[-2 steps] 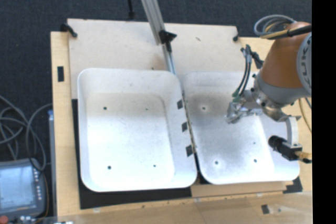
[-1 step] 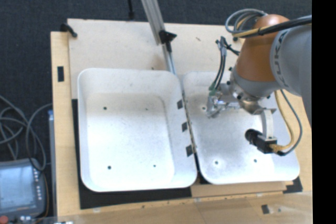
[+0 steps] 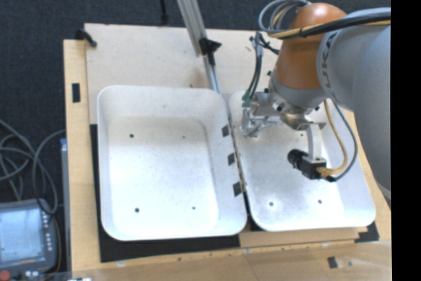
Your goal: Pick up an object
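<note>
- The gripper (image 3: pixel 250 127) hangs low over the right bin (image 3: pixel 296 207), near that bin's far left corner, just beside the seam between the two bins; from this angle I cannot tell whether it is spread or pressed together, and I see nothing pinched in it.
- I cannot tell where the object to pick up lies; the wrist hides the patch of bin floor straight under it.
- Above the gripper comes the orange band (image 3: pixel 309 43); the grey arm (image 3: pixel 358 56) runs off to the view's right.
- The bare floor of the right bin is white with fine dark speckles.
- Small black clips (image 3: pixel 231 158) sit along the seam between the bins.
- The left bin (image 3: pixel 164 161) lies beside the right one, touching it along that seam; its floor is white and speckled too.
- A metal rail (image 3: pixel 186 3) slants down from the top edge to the bench (image 3: pixel 131 49) behind the bins.
- Off the bench, at the lower left, a small screen (image 3: pixel 23 237) sits on the dark floor; loose cables (image 3: pixel 26 148) lie near it.
</note>
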You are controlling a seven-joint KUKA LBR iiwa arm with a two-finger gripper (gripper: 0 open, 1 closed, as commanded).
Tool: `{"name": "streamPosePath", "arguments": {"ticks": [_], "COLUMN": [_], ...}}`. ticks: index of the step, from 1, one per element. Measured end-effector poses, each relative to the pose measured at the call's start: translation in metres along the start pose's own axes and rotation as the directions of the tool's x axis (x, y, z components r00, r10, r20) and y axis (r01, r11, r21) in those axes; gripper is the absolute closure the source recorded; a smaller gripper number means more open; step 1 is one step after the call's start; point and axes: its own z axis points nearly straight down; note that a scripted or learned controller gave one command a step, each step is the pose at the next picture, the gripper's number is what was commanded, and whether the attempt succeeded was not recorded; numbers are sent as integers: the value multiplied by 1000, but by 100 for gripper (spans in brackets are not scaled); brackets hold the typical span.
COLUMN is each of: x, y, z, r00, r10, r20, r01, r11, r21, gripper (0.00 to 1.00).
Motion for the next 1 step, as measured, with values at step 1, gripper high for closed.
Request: {"name": "streamPosePath", "arguments": {"ticks": [1], "x": [49], "y": [9], "z": [-3], "r00": [1000], "r10": [-1], "r20": [0], "r01": [1], "r11": [1000], "r21": [1], "gripper": [100]}}
